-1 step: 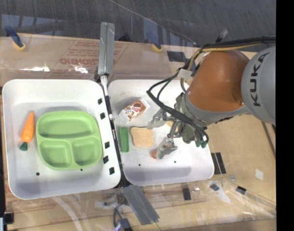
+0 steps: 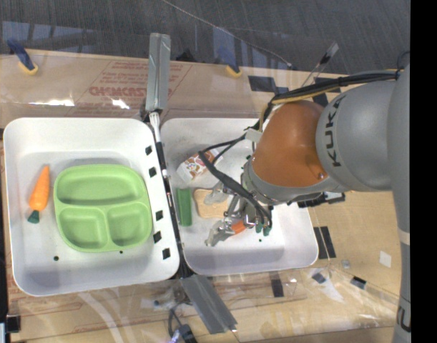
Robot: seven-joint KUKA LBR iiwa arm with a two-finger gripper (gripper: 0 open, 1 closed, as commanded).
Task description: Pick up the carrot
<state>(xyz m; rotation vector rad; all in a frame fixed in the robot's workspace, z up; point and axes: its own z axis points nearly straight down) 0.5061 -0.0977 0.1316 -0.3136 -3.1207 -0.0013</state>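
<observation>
gripper low in the right bin, its opening impossible to tell — something orange sits at its tips. the carrot lies well apart in the left bin, beside the green plate — likely risk: grasping the wrong item.

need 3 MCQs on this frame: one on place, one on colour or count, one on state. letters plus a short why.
1. Where does the carrot lie?
A. in the left bin, beside the green tray
B. in the right bin
C. on the green tray

2. How many compartments does the green tray have?
A. two
B. three
C. five

3. Where is the gripper now?
A. over the carrot
B. above the green tray
C. down in the right bin

Answers:
1 A: the carrot rests on the floor of the left bin, at the tray's left side.
2 B: one long section and two smaller ones.
3 C: it sits low in the right bin among the items there, far from the carrot.
</observation>
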